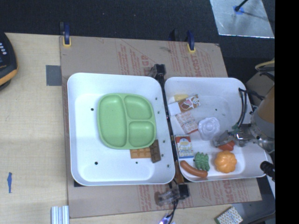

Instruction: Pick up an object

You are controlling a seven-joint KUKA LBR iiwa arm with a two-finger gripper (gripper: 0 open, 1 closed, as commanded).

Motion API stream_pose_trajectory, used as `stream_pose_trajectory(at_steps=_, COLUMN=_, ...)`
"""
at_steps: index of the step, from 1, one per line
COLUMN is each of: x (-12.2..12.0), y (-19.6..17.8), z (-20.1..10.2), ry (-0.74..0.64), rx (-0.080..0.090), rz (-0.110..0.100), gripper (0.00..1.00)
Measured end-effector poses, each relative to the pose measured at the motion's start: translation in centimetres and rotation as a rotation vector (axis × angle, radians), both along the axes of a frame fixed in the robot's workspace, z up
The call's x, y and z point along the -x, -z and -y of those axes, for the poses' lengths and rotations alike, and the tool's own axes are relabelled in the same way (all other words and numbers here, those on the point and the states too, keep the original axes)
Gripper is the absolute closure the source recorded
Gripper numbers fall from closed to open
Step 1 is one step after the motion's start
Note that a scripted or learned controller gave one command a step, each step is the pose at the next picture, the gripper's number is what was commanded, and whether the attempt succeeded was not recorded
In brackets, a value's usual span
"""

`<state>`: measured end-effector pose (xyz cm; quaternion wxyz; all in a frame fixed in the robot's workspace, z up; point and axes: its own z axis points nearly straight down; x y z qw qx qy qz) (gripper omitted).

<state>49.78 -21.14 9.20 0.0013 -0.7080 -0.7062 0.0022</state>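
Camera view: my gripper [225, 141] sits low in the right bin [233, 84], near its right wall, arm coming in from the right. Can't tell if my fingers are apart or together; too blurred and dark there. A small red object [227, 146] lies right at the tips, touching or just under them, can't tell which, and nothing visibly between the fingers.

Clutter around me in the right bin: orange pumpkin-like toy [225, 162] just below the gripper, near the front wall. Clear crumpled plastic cup [209, 127] just to the left of the gripper, close. Green broccoli-like toy [202, 161] left of the pumpkin, touching a hot dog [192, 169] at the front-left corner. The hot dog's long axis runs diagonally, from upper left down to lower right. Red-and-white box [185, 147] above it, standing roughly upright in the frame, beside the bin's left wall. Two flat packets [187, 122] and a snack card [188, 102] further back, the card tilted.

Left bin [79, 125]: green divided plate [126, 120] in the middle, single long compartment on its left. Brown chocolate bar [155, 150] and an orange cracker [140, 153] touching the plate's front edge.

Both bins rest on cardboard [117, 55] on the table [28, 139].
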Motion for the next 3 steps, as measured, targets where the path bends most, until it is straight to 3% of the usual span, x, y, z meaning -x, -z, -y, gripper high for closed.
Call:
stream_pose_trajectory(at_steps=1, x=-0.2, y=-1.0, z=-0.3, ry=-0.007, rx=-0.003, rz=0.000, gripper=1.00)
stream_pose_trajectory(at_steps=2, x=-2.4, y=-10.5, z=-6.5, ry=-0.013, rx=-0.002, rz=0.011, gripper=1.00)
stream_pose_trajectory(at_steps=3, x=-4.6, y=-12.3, z=-13.0, ry=-0.012, rx=-0.003, rz=0.005, gripper=1.00)
